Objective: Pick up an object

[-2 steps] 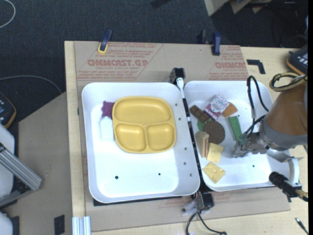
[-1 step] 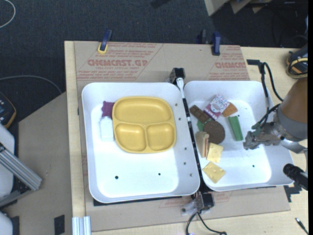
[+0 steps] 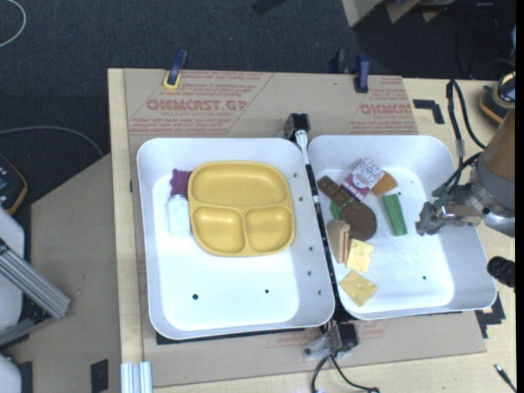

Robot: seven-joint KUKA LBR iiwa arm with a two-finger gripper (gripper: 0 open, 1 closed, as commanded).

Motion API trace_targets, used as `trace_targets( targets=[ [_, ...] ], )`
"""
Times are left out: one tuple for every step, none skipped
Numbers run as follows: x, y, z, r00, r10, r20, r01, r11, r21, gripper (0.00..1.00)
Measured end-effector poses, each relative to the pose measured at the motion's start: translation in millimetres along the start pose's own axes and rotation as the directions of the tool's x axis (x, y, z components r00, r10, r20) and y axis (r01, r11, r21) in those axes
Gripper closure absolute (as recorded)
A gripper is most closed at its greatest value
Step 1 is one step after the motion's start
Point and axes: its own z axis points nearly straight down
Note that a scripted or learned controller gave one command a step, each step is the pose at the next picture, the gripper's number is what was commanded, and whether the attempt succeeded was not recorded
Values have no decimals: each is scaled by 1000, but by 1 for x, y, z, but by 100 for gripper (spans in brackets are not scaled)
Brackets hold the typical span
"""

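Gripper poised over the right bin's crowded left half

Bins number two, shallow and white, set side by side on a bench topped with printed cardboard. The left bin (image 3: 164, 285) holds one yellow divided tray (image 3: 241, 207) with three compartments, and beside the tray's left edge lie one purple item (image 3: 179, 182) and one white item (image 3: 177, 214), touching or nearly so. The right bin (image 3: 426, 289) carries the pickable clutter, gathered toward its left half: one green stick (image 3: 395, 214), one orange piece (image 3: 386, 183), one pink-and-white packet (image 3: 363, 175), one dark brown bar (image 3: 331, 191), one round brown disc (image 3: 359, 218), two pale yellow cheese-like wedges (image 3: 358, 287) and one sandwich-like slice (image 3: 339, 239) standing on edge.

One gripper (image 3: 428, 222) hangs over the right part of that bin, just right of the green stick and apart from it. Whether its fingers are spread or closed I cannot tell; nothing shows between them.

Cardboard (image 3: 246, 97) covers the bench, pinned at the far edge by two clamps, a yellow clamp (image 3: 173, 74) and a blue clamp (image 3: 361, 72). Dark carpet (image 3: 98, 23) surrounds the bench, with cables trailing across it.
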Motion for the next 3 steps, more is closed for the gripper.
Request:
trace_targets(
  targets=[
    [0,1,-22,1000,0,0,0,1000,0,100],
    [49,35,-28,1000,-3,-2,3,1000,1,100],
    [81,64,-28,1000,-3,-2,3,1000,1,100]
  ],
)
